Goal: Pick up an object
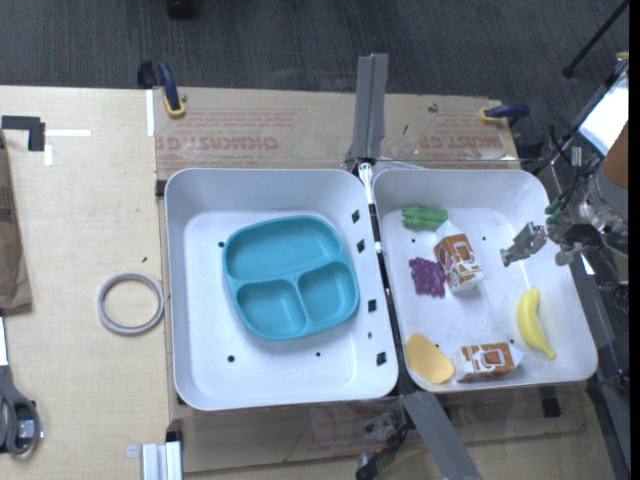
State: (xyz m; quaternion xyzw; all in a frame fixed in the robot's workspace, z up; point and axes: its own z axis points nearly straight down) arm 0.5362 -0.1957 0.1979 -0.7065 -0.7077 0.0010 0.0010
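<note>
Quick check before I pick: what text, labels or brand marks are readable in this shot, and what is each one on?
Red print on the cardboard sheet behind the bins: repeated lines of lettering, upside down and too blurred to read.
Orange-and-white carton in the right bin: printed pattern, no legible words.
Second carton near that bin's front: the same, too small to read.
Nothing else carries readable text.

Glossy plastic tray (290, 286); smooth white bins (190, 298)
</note>
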